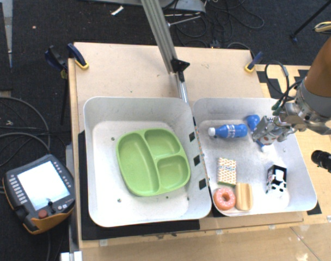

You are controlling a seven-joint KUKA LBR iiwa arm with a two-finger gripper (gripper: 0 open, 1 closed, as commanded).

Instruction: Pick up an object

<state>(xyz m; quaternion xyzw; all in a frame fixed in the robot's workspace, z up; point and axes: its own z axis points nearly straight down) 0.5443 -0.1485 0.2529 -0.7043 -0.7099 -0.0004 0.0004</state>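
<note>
Jaws [265,134] of the grey arm hang low in the right white bin [299,156] near its far edge; their opening cannot be told. Just beside them lies a blue plastic bottle [228,130]. Toward the near edge sit a checkered wafer [226,170], pink doughnut [225,198], tan bread roll [243,196] and black-and-white cow figure [276,179]. A green divided plate [153,161] rests in the left bin [100,145].

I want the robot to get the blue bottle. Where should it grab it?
Probably around the middle of the blue bottle, coming straight down from above. It lies on its side in the right bin, white cap pointing left, so the jaws should close across its narrow round body, not along its length.
</note>
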